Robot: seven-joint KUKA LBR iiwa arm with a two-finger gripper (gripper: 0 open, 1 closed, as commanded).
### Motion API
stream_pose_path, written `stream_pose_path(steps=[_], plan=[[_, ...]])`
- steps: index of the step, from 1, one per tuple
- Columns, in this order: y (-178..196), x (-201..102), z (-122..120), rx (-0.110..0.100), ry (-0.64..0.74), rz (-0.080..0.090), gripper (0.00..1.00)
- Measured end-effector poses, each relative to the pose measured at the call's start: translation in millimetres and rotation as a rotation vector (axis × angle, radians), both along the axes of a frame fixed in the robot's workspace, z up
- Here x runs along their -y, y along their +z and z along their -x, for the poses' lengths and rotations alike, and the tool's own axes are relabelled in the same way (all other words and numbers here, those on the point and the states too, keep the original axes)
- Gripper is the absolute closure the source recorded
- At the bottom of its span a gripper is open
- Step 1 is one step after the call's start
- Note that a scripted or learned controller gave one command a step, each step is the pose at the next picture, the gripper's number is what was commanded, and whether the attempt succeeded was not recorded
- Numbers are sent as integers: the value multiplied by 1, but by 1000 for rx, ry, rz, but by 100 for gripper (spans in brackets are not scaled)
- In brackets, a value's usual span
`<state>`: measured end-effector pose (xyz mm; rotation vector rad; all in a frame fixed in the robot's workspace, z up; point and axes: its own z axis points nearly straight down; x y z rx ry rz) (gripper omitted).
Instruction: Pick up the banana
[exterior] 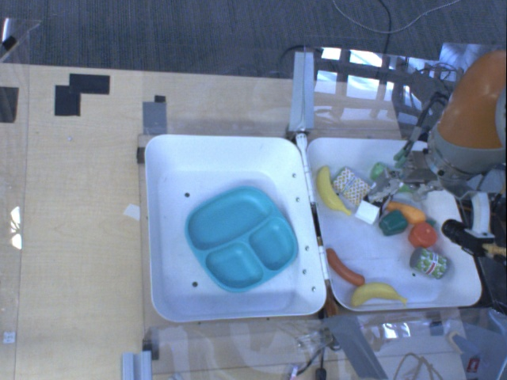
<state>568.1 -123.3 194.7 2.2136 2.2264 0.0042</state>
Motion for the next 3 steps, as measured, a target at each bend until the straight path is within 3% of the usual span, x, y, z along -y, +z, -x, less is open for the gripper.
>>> stream_pose_path(steps=[1, 2, 3], plan=[[-65, -35, -23, 12, 404, 4, 0], [-106, -29, -76, 9, 495, 5, 0], [-93, -30, -78, 16, 496, 5, 100]])
